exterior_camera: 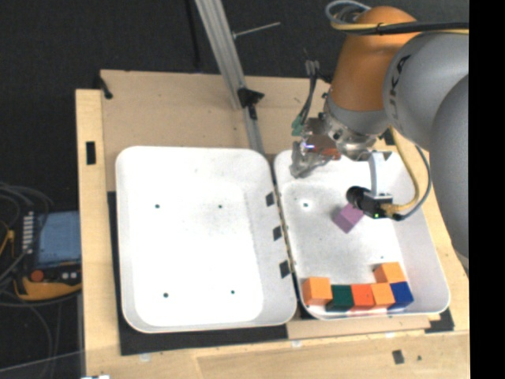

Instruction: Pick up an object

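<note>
The nearest candidate is the purple block [346, 217], lying alone and tilted on the floor of the right bin [418, 235], about mid-bin and well apart from the rest. Along that bin's near edge sits a tight row: an orange block [317, 289], a green block [341, 297], a red-orange block [362, 294], another orange one [382, 293] and a blue block [401, 292], with a brown-orange block [387, 272] just behind them. The left bin [130, 212] lies alongside, touching the right one at the middle of the tabletop [91, 235].

The pincer [306, 158] hangs over the far left corner of the right bin, near the divide between bins, and holds nothing visible. Whether its fingers are apart or together I cannot tell; the wrist and cabling crowd that spot.

The purple block seems the best choice, since it has free space on all sides, while the packed row leaves no room for fingers. To do it well, the pincer should travel toward the bin's middle, turn to match the block's skewed faces, descend squarely, and close only once a finger sits on either side.
</note>
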You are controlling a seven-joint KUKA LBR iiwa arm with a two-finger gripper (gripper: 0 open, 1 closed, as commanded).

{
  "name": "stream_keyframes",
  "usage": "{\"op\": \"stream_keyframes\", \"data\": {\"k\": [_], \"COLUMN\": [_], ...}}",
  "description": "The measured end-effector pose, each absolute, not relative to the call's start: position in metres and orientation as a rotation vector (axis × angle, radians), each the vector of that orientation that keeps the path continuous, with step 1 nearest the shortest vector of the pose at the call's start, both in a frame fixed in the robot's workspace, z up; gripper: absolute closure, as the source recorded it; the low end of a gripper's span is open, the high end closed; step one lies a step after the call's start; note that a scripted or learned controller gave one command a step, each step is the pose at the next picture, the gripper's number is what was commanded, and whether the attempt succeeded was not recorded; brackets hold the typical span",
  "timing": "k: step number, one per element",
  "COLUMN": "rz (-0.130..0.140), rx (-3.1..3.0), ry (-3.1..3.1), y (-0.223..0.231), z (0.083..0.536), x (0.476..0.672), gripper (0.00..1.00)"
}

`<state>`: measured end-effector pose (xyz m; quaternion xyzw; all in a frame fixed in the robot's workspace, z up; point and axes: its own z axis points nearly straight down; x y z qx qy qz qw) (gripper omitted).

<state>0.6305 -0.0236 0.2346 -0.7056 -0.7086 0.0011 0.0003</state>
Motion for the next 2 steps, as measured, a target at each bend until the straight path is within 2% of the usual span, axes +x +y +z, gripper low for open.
{"op": "stream_keyframes", "data": {"k": [2], "rz": [0.000], "rx": [-2.211], "ry": [-2.228], "y": [0.072], "z": [0.251], "x": [0.601], "gripper": [1.00]}}
